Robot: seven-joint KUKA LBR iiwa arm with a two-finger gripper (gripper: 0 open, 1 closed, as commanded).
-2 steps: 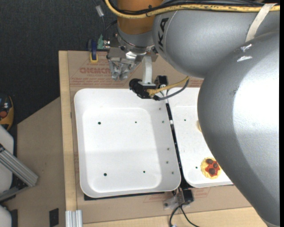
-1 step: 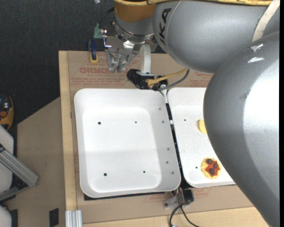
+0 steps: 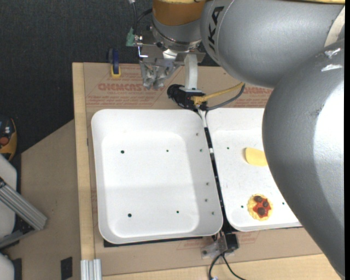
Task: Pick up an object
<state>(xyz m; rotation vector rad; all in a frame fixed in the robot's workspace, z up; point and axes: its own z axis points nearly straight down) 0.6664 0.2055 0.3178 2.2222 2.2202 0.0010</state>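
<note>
You have two shallow white plastic bins side by side on the brown cardboard-covered tabletop (image 3: 87, 164). The left bin (image 3: 104, 164) shows a bare floor marked with four small dark dots. The right bin (image 3: 232, 164) is partly covered by the arm; in the part you can see lie two things.

The pale yellow, flat, rounded piece (image 3: 255, 156) lies toward the middle of the right bin's visible floor. Its right end is hidden under the arm, so you cannot tell its full shape; the visible part runs roughly left-right, rounded end toward the left bin. The small round yellow toy with red and dark toppings, like a tiny pizza (image 3: 260, 206), lies flat near the right bin's front edge, well apart from the yellow piece. It is round, with no long axis to note.

The grey arm (image 3: 306, 109) comes in from the right, bulking over the right bin, with its orange band (image 3: 178, 11) at the top edge. The hand (image 3: 154, 82) hangs beyond the far rim of the left bin, over the tabletop, fingers pointing down. They look close together with nothing between them, but you cannot tell for sure. It is well away from both things.

A blue-and-yellow clamp (image 3: 115, 62) sits at the tabletop's far left edge.
</note>
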